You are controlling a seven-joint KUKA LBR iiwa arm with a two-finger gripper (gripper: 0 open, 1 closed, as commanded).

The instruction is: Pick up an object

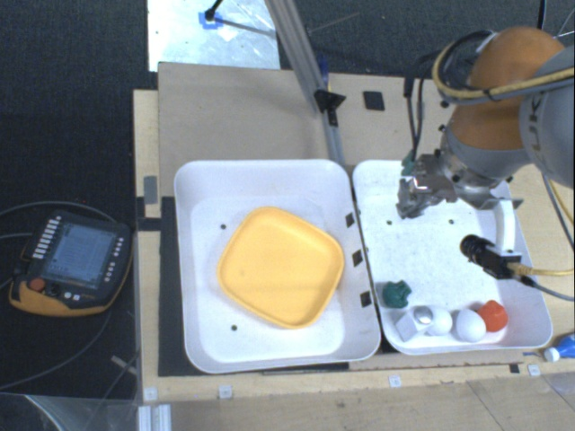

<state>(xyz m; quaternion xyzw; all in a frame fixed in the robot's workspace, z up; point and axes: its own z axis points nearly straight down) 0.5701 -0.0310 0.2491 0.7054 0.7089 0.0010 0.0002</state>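
Arm over the right bin, small objects at its near edge.

The hand (pixel 415 196) hangs over the far left part of the right bin (pixel 449 241); whether it is open or closed cannot be told, and nothing shows in its grip. Along the near edge of that bin lie a green object (pixel 395 292), a grey block (pixel 408 322), two white balls (pixel 440 320) (pixel 470 325) and a red object (pixel 492 314). The left bin (pixel 202 241) carries a yellow plate (pixel 280 266) at its centre. A pendant (pixel 70 263) lies off the counter's left edge.
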